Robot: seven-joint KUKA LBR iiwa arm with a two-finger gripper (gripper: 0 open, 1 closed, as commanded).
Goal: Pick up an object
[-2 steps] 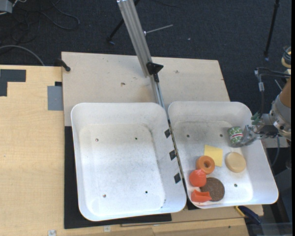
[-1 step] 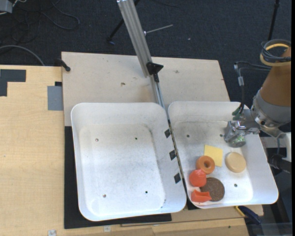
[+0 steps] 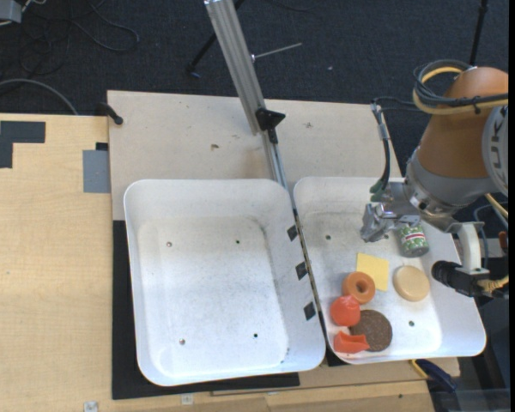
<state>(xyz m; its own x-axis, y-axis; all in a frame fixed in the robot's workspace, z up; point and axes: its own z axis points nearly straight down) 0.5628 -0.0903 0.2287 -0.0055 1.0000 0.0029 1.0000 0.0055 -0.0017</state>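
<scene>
Two fingers (image 3: 375, 227) hover just above the yellow block (image 3: 372, 270), apart

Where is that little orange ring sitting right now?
The orange ring lies in the right-hand bin, toward its near left part, touching the yellow square and just above the red piece.

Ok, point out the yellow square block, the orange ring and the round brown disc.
yellow square block (image 3: 373, 270), camera view, its flat top.
orange ring (image 3: 359, 287), camera view, its rim.
round brown disc (image 3: 376, 328), camera view, its centre.
</scene>
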